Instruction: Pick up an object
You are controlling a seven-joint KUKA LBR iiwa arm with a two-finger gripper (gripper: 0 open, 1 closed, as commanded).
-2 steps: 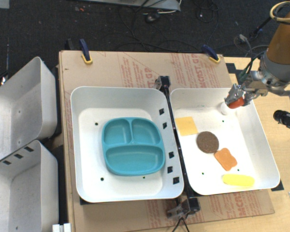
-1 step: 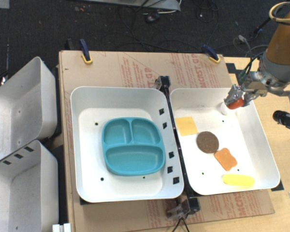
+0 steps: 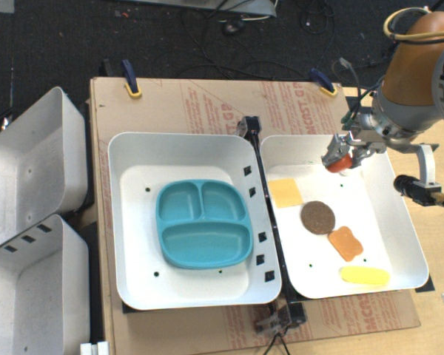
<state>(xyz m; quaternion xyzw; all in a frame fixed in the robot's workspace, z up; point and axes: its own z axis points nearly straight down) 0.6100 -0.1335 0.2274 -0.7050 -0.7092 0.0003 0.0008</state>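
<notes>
Yellow oblong piece (image 3: 365,275) lies at the right bin's (image 3: 408,231) front edge, well below the pincer (image 3: 343,156). Between them sit 3 more: orange piece (image 3: 345,242), brown disc (image 3: 317,217), yellow square (image 3: 285,193). Pincer hangs over the bin's far end with a small red object (image 3: 341,164) at its tips; whether the fingers clamp it, I cannot tell. Risk: a shallow hold would drop it on lifting.

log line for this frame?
gripper: above right bin back edge, red object at fingertips, grasp unclear | in bin: yellow square, brown disc | left bin: teal tray
</notes>
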